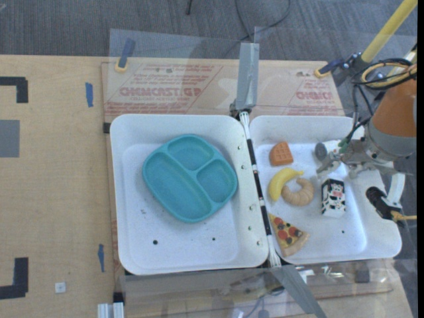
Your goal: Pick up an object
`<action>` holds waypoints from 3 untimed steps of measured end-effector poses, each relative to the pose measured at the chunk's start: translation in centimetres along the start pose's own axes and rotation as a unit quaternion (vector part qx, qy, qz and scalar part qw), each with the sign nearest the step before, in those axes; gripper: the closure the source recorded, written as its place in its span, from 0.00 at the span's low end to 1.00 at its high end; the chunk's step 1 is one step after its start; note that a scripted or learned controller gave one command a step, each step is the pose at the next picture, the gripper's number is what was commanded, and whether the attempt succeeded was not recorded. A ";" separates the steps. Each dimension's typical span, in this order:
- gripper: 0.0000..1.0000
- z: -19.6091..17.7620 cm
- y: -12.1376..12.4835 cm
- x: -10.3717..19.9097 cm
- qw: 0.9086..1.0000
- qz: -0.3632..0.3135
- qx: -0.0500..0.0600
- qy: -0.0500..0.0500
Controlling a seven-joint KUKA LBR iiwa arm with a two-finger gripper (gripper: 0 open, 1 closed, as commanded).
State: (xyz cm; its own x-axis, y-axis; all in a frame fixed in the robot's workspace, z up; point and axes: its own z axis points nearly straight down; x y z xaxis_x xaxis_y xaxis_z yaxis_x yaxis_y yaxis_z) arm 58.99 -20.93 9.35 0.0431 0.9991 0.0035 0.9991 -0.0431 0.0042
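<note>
The right bin (377,244) holds several toy foods: an orange waffle (281,154), a yellow banana (279,184), a tan croissant (300,193), a black-and-white milk carton (333,197) and a pizza slice (289,234). My gripper (339,156) hangs over the bin's upper right part, just above the milk carton and to the right of the waffle. Nothing shows in its grasp. Below the orange band (397,111), the grey wrist covers the bin's right rim.
A teal divided plate (190,177) lies in the left bin (132,244). A grey ridge (255,191) separates the two bins. Cables and a yellow pole (391,25) crowd the upper right behind the arm. Taped plastic sheeting lies behind the bins.
</note>
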 end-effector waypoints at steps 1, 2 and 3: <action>0.00 0.5 -3.5 1.8 0.996 -0.084 -0.002 -0.002; 1.00 -0.6 -3.5 1.4 0.997 -0.080 -0.004 -0.003; 1.00 -9.0 -1.2 9.4 0.997 -0.079 0.002 -0.002</action>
